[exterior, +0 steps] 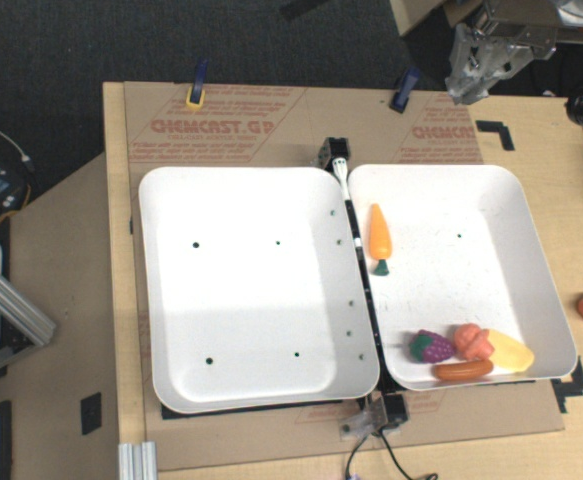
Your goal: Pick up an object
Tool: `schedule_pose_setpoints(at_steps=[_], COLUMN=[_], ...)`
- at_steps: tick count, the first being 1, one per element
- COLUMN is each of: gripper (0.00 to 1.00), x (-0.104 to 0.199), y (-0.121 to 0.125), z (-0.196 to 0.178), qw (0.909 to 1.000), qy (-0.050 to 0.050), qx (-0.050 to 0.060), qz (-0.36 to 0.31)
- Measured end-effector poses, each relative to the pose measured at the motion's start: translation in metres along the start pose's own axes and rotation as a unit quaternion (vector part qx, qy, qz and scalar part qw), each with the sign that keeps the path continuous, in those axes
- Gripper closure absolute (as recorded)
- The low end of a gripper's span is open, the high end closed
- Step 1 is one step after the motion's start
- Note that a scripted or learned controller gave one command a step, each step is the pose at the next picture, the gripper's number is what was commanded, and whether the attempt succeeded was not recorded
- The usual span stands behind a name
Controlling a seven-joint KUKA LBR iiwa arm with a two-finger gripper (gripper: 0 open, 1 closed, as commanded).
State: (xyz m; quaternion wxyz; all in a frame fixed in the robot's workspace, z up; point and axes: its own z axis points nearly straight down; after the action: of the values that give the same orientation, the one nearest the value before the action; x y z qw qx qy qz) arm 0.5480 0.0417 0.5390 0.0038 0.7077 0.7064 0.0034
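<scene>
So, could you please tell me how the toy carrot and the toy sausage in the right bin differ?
The carrot is orange with a green stem end; the sausage is reddish-brown. The carrot lies alone near the bin's left wall, pointing up the view; the sausage lies crosswise at the near edge, against other toys. Both are long toy foods in the right bin.

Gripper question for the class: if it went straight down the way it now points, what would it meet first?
Probably the brown board just behind the right bin, not a toy. The gripper hangs beyond the bin's far rim, though depth is unclear from one slanted view.
</scene>
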Motion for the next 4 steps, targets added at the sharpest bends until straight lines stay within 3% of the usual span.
schedule_pose_setpoints(at_steps=[1, 2, 3, 4], gripper=[1.00, 1.00, 1.00, 1.00], x=[-0.086, -0.094, -0.110, -0.086], y=[0.034, -0.024, 0.004, -0.038], z=[0.106, 0.110, 0.237, 0.222], qw=[1.0000, 1.0000, 0.9999, 1.0000], qy=[0.000, 0.001, 0.000, 0.001], qx=[0.007, 0.008, 0.011, 0.008], qz=[0.001, 0.001, 0.000, -0.002])
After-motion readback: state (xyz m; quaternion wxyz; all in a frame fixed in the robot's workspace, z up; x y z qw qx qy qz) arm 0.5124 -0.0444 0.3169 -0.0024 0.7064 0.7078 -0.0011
